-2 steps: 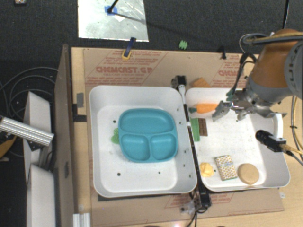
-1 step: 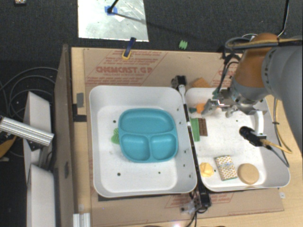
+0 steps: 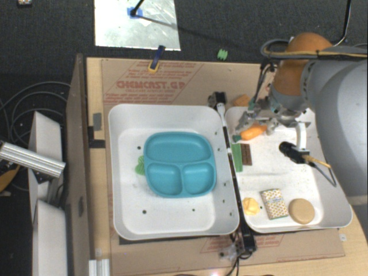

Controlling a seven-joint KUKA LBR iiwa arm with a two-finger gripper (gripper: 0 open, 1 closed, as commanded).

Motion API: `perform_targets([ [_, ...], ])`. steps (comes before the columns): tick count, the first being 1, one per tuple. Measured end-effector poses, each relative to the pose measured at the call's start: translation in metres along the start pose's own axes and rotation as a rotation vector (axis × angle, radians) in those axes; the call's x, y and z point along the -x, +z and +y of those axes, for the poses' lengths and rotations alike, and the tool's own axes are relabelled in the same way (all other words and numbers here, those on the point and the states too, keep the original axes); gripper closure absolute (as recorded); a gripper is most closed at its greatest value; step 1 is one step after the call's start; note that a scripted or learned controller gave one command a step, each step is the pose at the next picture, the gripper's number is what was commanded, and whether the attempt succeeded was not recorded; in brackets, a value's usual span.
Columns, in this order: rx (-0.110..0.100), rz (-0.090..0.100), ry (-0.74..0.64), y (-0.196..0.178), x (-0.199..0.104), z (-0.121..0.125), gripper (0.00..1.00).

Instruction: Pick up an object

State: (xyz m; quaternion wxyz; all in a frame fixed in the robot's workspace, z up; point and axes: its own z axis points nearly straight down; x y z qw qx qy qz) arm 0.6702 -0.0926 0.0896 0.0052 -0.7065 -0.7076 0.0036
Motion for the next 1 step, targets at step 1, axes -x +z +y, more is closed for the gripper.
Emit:
perform_targets([
  [1,0.011,-0.002,0.002,0.0044,0.0063,-0.0017,0.0],
])
